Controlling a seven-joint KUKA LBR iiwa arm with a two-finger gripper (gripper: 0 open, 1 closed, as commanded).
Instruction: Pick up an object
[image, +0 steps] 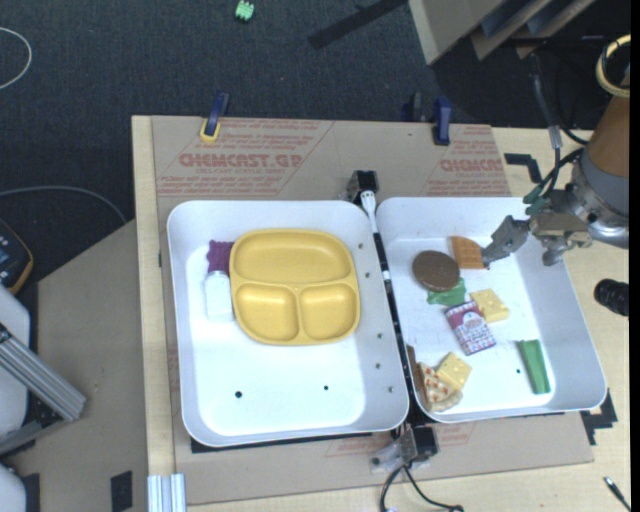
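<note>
The approach step is in hand: the pincer (527, 240) hangs with fingers apart and nothing between them, above the right bin (580, 330). Its left finger ends beside the orange cracker (466, 251), the likely target, lying at the bin's eleven o'clock. Next I judge it must centre over the cracker, descend, then close.

Yellow tray (295, 285), white bins (290, 410), green stick (534, 366), brown disc (437, 270).

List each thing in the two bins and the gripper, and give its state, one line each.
Yellow tray: upright, left bin.
White bottle: lying beside the tray.
Brown disc: flat, right bin.
Green stick: lying flat.
Gripper: open, above the right bin, holding nothing.
</note>
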